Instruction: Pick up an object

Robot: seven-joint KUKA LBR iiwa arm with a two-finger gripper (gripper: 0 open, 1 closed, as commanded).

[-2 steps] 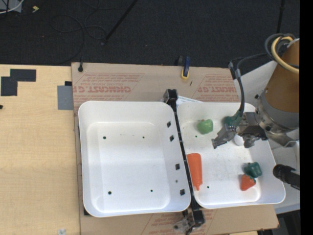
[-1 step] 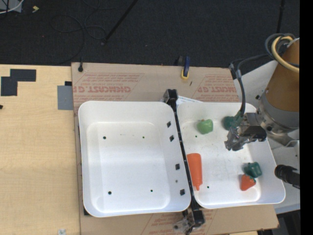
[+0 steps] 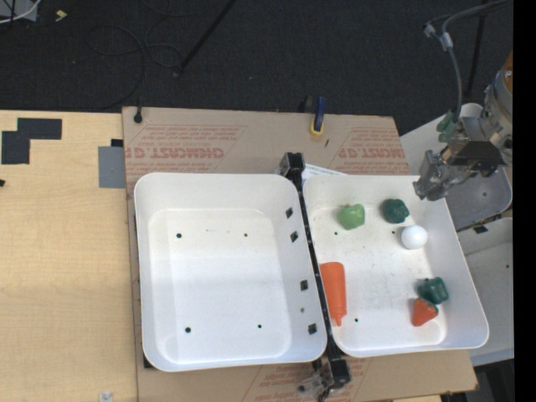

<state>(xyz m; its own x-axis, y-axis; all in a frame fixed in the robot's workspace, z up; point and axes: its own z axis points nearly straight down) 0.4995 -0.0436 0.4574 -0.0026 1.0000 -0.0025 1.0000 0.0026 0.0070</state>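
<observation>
The right bin [image 3: 377, 342] holds several small items: a light green piece [image 3: 352, 216], a dark green piece [image 3: 395, 210], a white ball [image 3: 413, 237], an orange carrot [image 3: 334, 291] along its left wall, and another dark green piece [image 3: 434, 290] touching a red piece [image 3: 424, 311]. My gripper [image 3: 431, 182] hangs above the bin's far right corner, up and to the right of the dark green piece and the white ball. I see nothing held in it.
The left bin [image 3: 159, 224] sits beside the right one, with a black clamp strip [image 3: 303, 258] between them. Both rest on a cardboard sheet [image 3: 209, 145] on the wooden bench. Grey machinery [image 3: 486, 199] lies beyond the right bin.
</observation>
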